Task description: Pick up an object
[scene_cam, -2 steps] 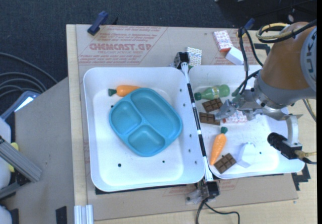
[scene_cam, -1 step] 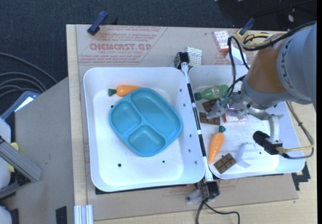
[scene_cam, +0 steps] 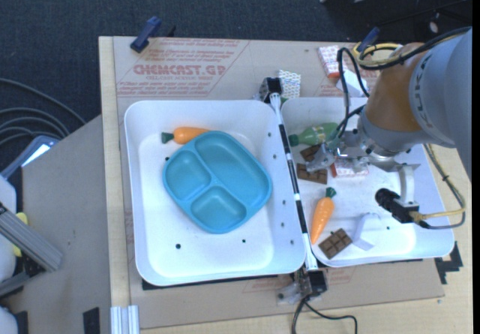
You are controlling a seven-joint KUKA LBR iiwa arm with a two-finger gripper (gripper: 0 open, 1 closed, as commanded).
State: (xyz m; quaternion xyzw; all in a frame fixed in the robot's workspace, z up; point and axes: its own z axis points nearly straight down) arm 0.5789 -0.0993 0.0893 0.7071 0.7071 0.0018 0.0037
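Note:
My gripper hangs low over the upper middle of the right bin, with the grey arm and its orange band reaching in from the right. Just left of it lie brown chocolate pieces and a green bottle on its side. A red-and-white packet peeks out beneath the gripper. Nearer the front of this bin are an orange carrot, a chocolate bar and a small white piece.
The left bin holds a blue divided plate and a second carrot at its back left. A black cable trails over the right bin's right side. A blue clamp sits on the cardboard behind.

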